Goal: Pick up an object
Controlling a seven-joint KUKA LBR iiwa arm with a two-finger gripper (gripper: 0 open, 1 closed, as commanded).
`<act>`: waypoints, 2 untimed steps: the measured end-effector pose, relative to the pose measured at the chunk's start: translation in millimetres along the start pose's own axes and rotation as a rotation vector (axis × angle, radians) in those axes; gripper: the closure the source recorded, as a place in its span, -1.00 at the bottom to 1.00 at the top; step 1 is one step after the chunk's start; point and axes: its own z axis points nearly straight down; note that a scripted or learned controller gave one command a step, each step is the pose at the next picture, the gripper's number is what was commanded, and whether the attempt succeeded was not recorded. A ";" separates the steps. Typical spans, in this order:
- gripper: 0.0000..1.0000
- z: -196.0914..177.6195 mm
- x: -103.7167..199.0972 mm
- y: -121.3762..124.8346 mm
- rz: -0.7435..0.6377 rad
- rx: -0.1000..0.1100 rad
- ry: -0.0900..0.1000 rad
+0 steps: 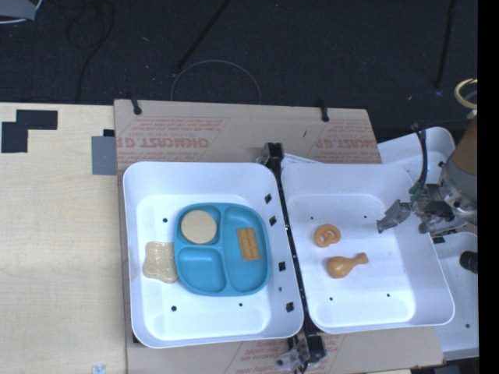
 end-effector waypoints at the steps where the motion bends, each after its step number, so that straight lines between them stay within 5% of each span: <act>1: -1.00 -7.5 -0.1 3.2 -0.003 -0.014 -0.004; 2: -1.00 37.8 3.9 -2.3 -0.003 -0.008 -0.001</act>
